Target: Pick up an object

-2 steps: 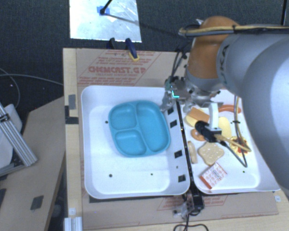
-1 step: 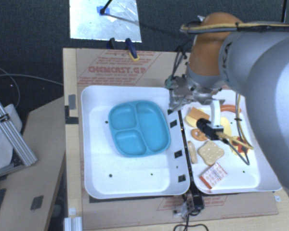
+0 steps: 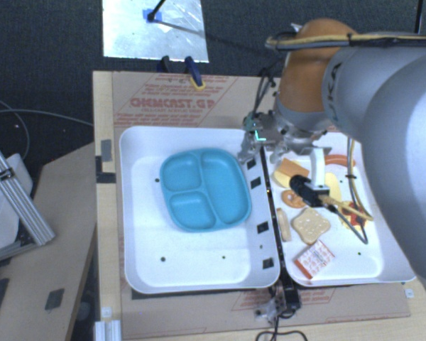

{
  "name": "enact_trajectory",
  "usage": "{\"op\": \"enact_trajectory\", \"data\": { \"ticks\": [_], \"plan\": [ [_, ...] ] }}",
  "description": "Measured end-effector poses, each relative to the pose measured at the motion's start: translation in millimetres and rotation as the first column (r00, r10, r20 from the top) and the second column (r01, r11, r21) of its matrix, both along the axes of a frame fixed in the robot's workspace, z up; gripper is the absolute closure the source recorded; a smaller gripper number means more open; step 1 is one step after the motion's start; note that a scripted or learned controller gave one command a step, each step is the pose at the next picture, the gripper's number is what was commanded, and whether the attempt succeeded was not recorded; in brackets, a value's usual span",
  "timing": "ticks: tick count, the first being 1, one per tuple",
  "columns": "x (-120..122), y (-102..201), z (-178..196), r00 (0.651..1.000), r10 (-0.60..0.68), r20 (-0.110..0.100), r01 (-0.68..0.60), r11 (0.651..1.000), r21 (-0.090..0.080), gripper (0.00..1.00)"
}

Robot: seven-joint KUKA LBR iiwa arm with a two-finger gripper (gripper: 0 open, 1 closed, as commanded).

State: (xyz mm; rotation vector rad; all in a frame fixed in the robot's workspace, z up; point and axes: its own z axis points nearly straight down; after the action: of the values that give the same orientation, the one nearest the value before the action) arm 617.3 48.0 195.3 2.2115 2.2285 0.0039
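Hand hangs low over the far-left corner of the right bin, close to the wall it shares with the left bin; I cannot tell whether it is open or closed. Just beside it, toward the front edge, lies an orange food piece. A toast slice and a red-and-white packet lie nearer that edge. A blue divided plate sits in the left bin.

Glossy blue plastic tray
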Motion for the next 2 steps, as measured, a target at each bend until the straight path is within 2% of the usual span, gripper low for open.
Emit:
{"op": "enact_trajectory", "data": {
  "ticks": [1,2],
  "plan": [
    [0.8,0.2,11.1,1.0,0.005,0.002,-0.005,1.0,0.001,1.0],
    [0.7,0.1,10.7,1.0,0.005,0.002,-0.005,1.0,0.0,0.0]
  ]
}}
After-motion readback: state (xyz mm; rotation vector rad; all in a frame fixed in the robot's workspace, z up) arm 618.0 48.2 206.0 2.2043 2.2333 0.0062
